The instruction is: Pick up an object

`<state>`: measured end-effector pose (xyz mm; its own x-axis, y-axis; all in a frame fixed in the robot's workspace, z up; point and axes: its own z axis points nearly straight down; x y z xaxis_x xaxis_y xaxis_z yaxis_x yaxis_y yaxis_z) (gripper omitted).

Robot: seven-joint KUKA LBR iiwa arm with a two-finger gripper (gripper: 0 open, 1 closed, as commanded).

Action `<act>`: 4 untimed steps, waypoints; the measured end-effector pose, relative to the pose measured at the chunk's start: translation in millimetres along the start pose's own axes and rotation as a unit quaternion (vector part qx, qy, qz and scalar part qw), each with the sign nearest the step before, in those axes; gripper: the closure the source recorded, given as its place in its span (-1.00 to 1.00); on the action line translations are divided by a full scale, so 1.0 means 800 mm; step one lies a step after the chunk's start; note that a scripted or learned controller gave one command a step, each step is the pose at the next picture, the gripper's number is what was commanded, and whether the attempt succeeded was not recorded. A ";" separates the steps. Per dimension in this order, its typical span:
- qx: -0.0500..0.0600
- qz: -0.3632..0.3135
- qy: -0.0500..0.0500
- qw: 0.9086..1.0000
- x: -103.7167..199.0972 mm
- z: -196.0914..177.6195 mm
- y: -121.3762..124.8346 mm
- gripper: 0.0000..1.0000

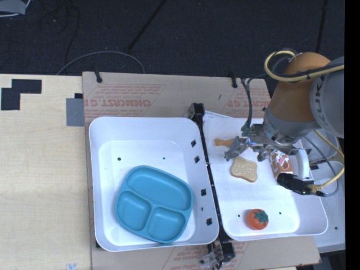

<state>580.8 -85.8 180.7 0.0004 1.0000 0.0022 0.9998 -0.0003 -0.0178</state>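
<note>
I log: R bin [315, 221]: toast slice [244, 169], tomato [256, 219], orange piece [223, 142]. Hand [241, 148] just above toast, grip state can't tell. L bin [107, 151]: blue divided tray [153, 203].

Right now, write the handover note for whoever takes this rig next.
Pincer: low over the right bin, near its far left part; whether it is open or shut can't be read, and nothing is visibly held.
Right bin: toast slice just below the pincer, a small orange piece to its left, a tomato near the front edge, a red-and-white item partly under the arm.
Left bin: blue divided tray.
Done: no pick shown.
Left: grasp an object and lift it.
</note>
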 end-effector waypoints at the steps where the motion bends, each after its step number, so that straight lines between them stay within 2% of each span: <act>1: -0.007 -0.001 -0.001 1.000 0.000 -0.010 0.004 -1.00; 3: -0.007 0.000 -0.001 1.000 0.002 0.110 0.007 -1.00; 4: -0.008 0.003 -0.002 1.000 -0.001 0.093 0.008 1.00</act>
<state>586.0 -86.6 106.2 0.0067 1.0000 -0.0012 1.0000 -0.0067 -0.0010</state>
